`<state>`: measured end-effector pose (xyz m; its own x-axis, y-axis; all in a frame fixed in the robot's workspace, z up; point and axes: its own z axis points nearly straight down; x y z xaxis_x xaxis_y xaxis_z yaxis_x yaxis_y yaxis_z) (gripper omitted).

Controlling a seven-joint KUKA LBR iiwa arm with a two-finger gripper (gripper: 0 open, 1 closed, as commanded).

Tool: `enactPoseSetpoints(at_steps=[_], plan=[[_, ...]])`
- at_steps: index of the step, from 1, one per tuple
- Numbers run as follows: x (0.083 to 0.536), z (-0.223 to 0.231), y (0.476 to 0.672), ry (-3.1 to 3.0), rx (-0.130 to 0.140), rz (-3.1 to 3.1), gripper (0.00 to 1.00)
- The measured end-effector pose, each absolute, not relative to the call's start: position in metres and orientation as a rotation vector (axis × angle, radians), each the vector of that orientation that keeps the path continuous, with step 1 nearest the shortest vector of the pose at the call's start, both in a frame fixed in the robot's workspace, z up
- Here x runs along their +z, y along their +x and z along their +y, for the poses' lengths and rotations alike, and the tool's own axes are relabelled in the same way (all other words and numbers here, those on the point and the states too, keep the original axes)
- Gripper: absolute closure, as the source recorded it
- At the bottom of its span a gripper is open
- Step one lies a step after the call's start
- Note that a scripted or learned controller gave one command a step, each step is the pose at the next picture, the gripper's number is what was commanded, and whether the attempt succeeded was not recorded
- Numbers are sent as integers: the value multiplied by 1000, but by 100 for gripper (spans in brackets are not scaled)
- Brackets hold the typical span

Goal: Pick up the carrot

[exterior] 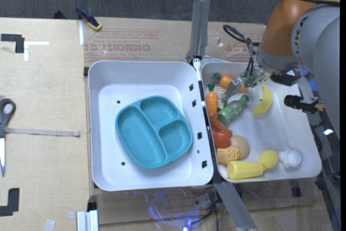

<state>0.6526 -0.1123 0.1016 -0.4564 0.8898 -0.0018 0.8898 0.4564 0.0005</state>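
Nearest, a yellow bottle (246, 169) lies in the right bin (305, 170). Carrot (212, 101) rests along that bin's left wall, beside a green bottle (233, 110). Gripper (236, 86) hovers low, just right of it; jaws' state: cannot tell. Step: approach. Next: shift left, descend. Arm (303, 30) slants down from the right.

Even, bright overhead light fills the scene; colours read clearly. The white bins (146, 70) come close to washing out, with soft grey shading along their inner walls. The blue tray (154, 131) casts only a faint shadow. A bluish-violet glare spot sits on the table (38, 170) edge at the bottom. The arm (311, 30) at right looks soft and slightly blurred. Fine detail is grainy.
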Motion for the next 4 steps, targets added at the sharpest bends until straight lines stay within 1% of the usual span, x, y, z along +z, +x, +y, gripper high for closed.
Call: enactPoseSetpoints(at_steps=[1, 2, 3, 4], plan=[[99, -105, 661, 1963, 3, 2441, 0], [110, -103, 663, 1954, 6, 2444, 100], [110, -103, 663, 1955, 6, 2444, 0], [192, -54, 659, 2159, -2, 2279, 0]])
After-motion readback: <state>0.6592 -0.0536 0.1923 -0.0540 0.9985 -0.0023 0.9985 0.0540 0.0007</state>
